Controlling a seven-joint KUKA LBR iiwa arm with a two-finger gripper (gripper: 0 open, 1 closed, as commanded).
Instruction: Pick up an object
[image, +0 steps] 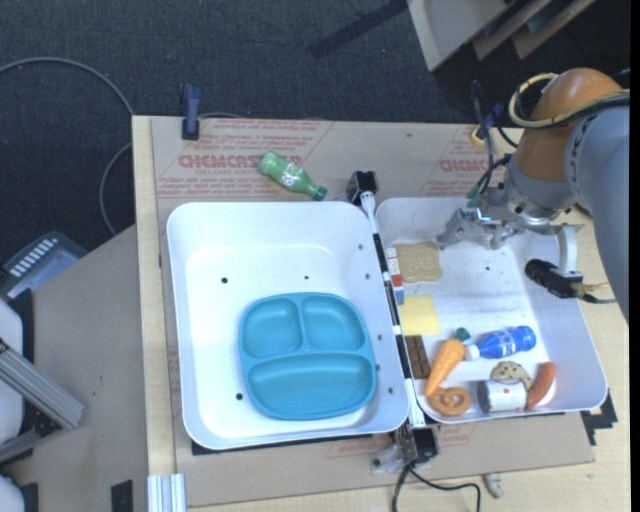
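Note:
My gripper (481, 229) hangs over the far end of the right bin (575, 330), open, with nothing between its fingers. Just to its left and a little nearer lies a slice of toast (420, 262). In the same bin I see a yellow block (420, 315), a carrot (443, 365), a blue bottle (503, 343), a cookie (510, 373), a sausage (541, 383), a brown ring-shaped pastry (450, 400) and a white can (505, 397), all at the near end. A blue divided plate (305, 355) lies in the left bin (200, 300).
A green bottle (290, 173) lies on the bench behind the left bin, outside both bins. A blue clip (190, 110) sits at the bench's far left edge. The bins' shared wall (388, 300) runs between plate and toast.

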